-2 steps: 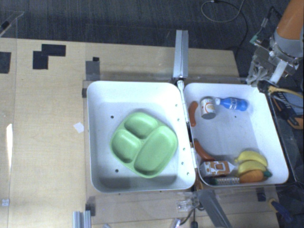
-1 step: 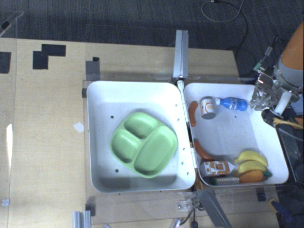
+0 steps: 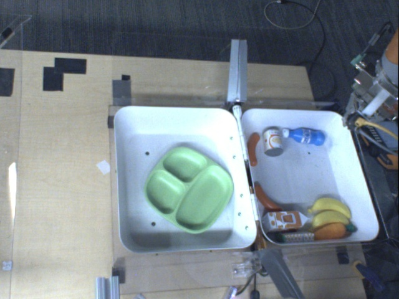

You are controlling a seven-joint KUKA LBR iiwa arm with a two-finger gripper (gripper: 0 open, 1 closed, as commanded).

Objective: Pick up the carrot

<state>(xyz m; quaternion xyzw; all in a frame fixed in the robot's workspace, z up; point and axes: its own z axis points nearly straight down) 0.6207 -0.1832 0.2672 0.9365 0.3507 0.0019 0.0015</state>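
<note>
**Carrot wedged in the near corner, arm off to the side**

My gripper (image 3: 372,101) sits at the far right edge of the view, outside the right bin (image 3: 312,179) and above its far corner. It is cut off by the frame and tangled up with cables; cannot tell whether it is open or closed. Nothing visible in it.

Carrot (image 3: 330,231): I take it to be the orange piece in the right bin's near right corner, with a dark green tip toward the wall. It touches the bananas (image 3: 329,212) just behind it and lies next to a small carton (image 3: 285,219). It sits against the near wall, so a descent there looks tight, and the bananas could get nudged or caught instead.

Other items, well apart from it: a can (image 3: 272,141) and a blue bottle (image 3: 305,136) at the far side, and two reddish-brown sausage shapes (image 3: 252,149) along the divider. Their colour is close enough to mislead.

Left bin (image 3: 134,167) holds a green divided plate (image 3: 189,189).

Carrot's underside and full length are hard to make out. Pick not yet begun, by my reading.
</note>
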